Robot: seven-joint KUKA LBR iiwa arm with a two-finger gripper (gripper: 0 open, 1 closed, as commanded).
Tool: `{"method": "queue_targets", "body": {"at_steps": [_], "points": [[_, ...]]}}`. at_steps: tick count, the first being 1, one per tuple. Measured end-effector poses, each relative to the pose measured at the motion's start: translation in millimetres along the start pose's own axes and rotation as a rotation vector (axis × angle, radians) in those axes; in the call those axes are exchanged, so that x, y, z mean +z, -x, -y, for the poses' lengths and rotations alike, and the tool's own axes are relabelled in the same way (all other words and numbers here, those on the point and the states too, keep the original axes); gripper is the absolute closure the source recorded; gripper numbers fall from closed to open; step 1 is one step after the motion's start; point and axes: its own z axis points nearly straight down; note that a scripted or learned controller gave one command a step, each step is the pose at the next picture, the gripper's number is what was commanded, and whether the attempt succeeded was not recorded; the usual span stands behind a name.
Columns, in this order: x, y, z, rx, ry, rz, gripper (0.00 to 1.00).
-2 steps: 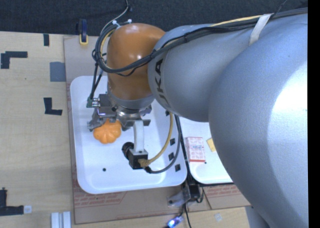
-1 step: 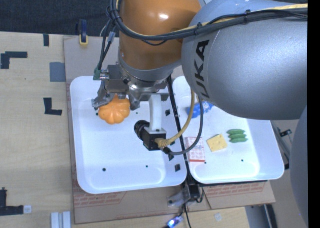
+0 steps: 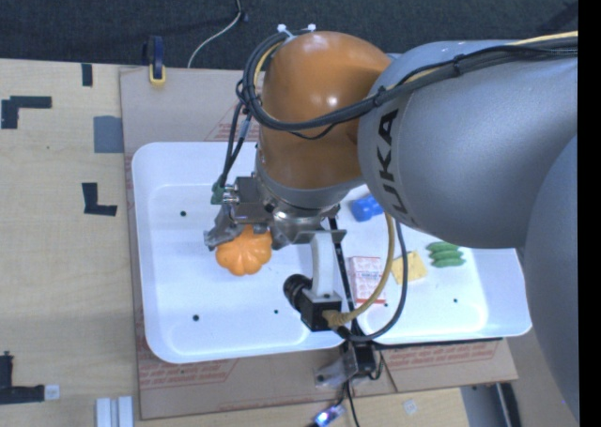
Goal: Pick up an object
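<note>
A small orange pumpkin-shaped toy with ribbed sides (image 3: 244, 253) sits on the floor of the shallow white plastic bin (image 3: 169, 322), directly under the two-finger gripper (image 3: 235, 226) of the grey KUKA arm with its orange wrist band (image 3: 315, 115). The gripper's metal end touches or overlaps the toy's upper edge. Whether it is open, closed or clamped on the toy cannot be told from this angle, since the wrist hides the contact.

Behind the gripper, toward the arm's side, a blue block-like piece (image 3: 364, 207) lies near the wrist. Farther that way lie a white card with red print (image 3: 366, 270), a pale yellow flat piece (image 3: 410, 267) just beside it, and a green ridged pod-like toy (image 3: 445, 253) beyond that. A black cable-mounted fitting (image 3: 313, 305) hangs below the wrist, over the bin's near side.

The likely risk is a slip: the toy is rounded and ribbed, and a grip landing off-centre on its upper edge could squeeze it sideways out across the smooth bin floor instead of lifting it. The dangling cables could also brush nearby items as the arm rises.
</note>
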Motion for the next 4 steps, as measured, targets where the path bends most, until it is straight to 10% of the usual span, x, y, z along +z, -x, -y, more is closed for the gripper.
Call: {"method": "queue_targets", "body": {"at_steps": [1, 2, 3, 4], "points": [[-21, 6, -72, -0.003, 0.012, -0.004, 1.00], [-33, 53, -54, -0.001, 0.007, -0.004, 1.00], [-191, 56, -55, -0.005, 0.027, -0.010, 1.00], [-155, -9, -44, -0.011, 0.005, -0.004, 1.00]]}}
